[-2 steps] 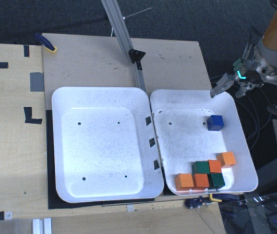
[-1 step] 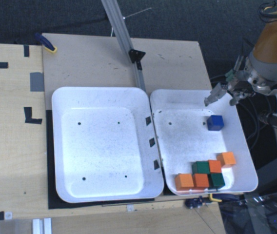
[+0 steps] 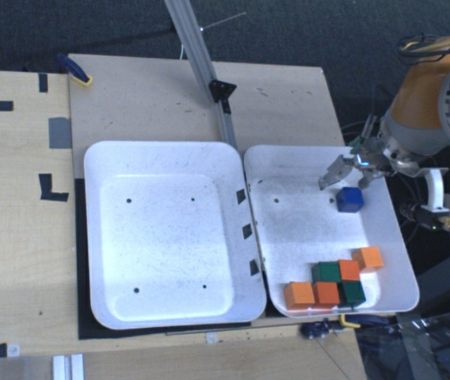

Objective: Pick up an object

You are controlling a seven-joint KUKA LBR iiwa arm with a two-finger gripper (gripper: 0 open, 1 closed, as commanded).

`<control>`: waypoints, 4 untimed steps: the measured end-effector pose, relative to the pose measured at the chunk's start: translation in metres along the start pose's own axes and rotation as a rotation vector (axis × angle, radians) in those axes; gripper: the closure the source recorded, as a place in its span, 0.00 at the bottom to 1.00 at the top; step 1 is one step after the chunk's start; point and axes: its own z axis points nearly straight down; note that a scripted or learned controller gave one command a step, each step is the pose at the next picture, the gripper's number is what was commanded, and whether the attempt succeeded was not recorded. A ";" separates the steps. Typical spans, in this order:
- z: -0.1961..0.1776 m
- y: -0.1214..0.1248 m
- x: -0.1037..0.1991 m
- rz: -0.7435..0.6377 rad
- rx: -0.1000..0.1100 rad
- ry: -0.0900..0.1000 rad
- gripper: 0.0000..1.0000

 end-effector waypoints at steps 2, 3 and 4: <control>0.032 -0.001 -0.003 -0.002 -0.006 0.000 1.00; -0.028 0.006 -0.009 0.000 -0.014 -0.003 1.00; -0.039 0.006 -0.008 0.000 -0.008 0.000 1.00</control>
